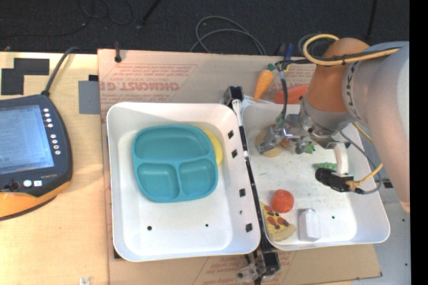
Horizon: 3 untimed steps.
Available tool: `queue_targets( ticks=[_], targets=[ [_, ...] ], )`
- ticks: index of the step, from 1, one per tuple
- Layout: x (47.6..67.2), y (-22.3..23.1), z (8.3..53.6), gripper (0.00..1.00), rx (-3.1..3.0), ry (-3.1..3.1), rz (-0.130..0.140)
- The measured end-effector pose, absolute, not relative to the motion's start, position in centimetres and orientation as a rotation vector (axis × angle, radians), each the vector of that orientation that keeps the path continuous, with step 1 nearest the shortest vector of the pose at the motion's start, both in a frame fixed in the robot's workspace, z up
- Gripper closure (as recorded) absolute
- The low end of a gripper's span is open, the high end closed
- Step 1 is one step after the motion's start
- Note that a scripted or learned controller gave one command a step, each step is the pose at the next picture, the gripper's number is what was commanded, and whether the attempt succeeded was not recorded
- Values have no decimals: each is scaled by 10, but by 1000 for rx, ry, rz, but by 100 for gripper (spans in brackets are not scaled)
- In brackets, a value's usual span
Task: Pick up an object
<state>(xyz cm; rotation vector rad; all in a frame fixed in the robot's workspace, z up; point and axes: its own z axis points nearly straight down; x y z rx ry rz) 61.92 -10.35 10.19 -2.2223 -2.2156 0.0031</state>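
Hovering low in right bin (374,223), end effector (277,138) over tan object (271,149) (possibly touching); finger state unclear.

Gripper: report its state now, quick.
Gripper: low in the right bin, over a small tan object; open or shut cannot be told.

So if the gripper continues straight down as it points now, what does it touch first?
Probably the small tan object beneath the gripper, lying on the right white bin floor; depth is unclear.
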Motion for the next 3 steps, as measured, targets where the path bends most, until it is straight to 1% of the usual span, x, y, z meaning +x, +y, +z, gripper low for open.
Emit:
queue_targets(
  ticks=[1,2,3],
  targets=[
    [561,-11,192,0,-2216,-2224,1],
    [623,28,389,0,-2224,-2235,-20],
    [580,-96,318,0,-2233,-2204,14]
  ],
)
